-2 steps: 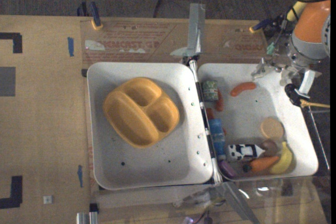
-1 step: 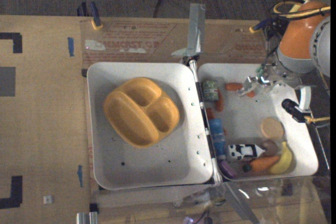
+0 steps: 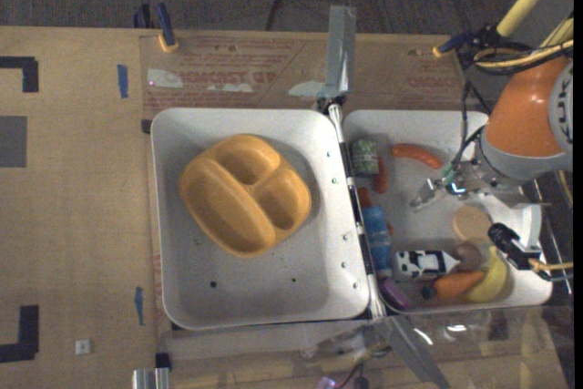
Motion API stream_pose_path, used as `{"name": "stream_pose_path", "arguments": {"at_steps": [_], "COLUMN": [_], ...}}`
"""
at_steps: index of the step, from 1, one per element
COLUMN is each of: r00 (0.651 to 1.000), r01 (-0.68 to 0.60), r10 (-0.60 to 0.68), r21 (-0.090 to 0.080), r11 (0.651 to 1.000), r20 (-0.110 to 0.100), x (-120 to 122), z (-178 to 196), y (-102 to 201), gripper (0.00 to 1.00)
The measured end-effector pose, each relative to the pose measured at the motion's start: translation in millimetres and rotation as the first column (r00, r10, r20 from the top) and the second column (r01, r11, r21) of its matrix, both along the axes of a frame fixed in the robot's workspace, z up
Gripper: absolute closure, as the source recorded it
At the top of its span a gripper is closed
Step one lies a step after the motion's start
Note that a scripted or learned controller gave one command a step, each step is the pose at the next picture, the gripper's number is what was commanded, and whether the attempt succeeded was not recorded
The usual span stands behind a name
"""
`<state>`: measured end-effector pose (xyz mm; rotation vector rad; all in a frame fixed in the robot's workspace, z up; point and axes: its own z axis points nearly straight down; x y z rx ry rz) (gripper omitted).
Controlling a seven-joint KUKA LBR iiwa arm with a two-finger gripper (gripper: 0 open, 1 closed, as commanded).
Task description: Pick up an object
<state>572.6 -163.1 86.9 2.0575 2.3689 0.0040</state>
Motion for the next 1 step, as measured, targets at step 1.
{"name": "stream_pose_path", "arguments": {"at_steps": [1], "r00": [1.0], "r01": [-0.023], "r10": [0.023], "r21": [0.0], "r11": [1.0], "r20": [-0.004], "x": [95.5], "z": [0.7], "y": [-28.6], "gripper": [0.0]}}
